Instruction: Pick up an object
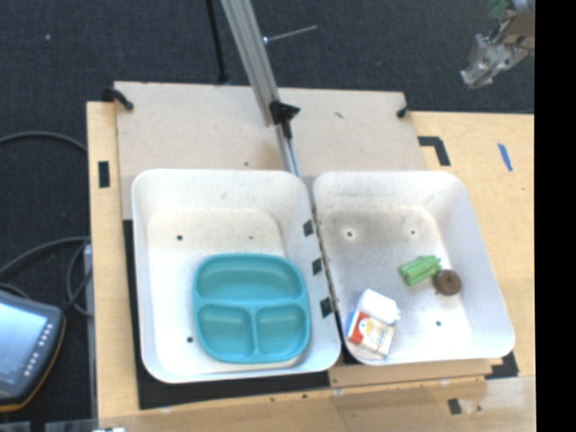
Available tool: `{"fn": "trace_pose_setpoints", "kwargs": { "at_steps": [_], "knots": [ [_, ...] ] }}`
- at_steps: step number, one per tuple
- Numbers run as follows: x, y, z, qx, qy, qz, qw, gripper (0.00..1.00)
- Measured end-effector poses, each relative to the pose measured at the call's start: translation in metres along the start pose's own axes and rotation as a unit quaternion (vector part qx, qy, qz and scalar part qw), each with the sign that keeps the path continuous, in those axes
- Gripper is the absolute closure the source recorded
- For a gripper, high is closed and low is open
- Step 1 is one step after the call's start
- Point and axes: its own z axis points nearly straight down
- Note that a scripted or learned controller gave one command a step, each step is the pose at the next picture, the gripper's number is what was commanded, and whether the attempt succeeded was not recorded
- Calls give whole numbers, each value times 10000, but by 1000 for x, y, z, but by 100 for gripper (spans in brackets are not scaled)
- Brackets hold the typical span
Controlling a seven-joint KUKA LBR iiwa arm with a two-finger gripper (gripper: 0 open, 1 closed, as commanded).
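**Gripper high at the far right, clear of both bins**

The gripper sits in the upper right corner of the view, above the dark floor beyond the bench, well apart from everything in the bins. It is small and blurred here, and nothing is seen between its tips. Whether it is open or closed cannot be told.

Nearest to it is the right bin. Three things lie in that bin's near half. A green block rests toward the right side, tilted slightly. Just beside it, on its right and a little nearer the camera, is a small brown round piece; whether the two touch cannot be told. To the left of both, near the bin's front left corner, lies a white carton with red and orange print, set at an angle.

The left bin holds a teal tray with three compartments, lying flat in the bin's front right part.

A metal rail slants down from the top of the view to the gap between the bins. At the left edge, on the floor, is a tablet with cables near it.
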Motion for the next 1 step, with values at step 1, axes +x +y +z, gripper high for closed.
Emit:
{"fn": "trace_pose_setpoints", "kwargs": {
  "at_steps": [1],
  "knots": [
    [-1,1,-11,-33,-22,-12,10000,100]
  ]
}}
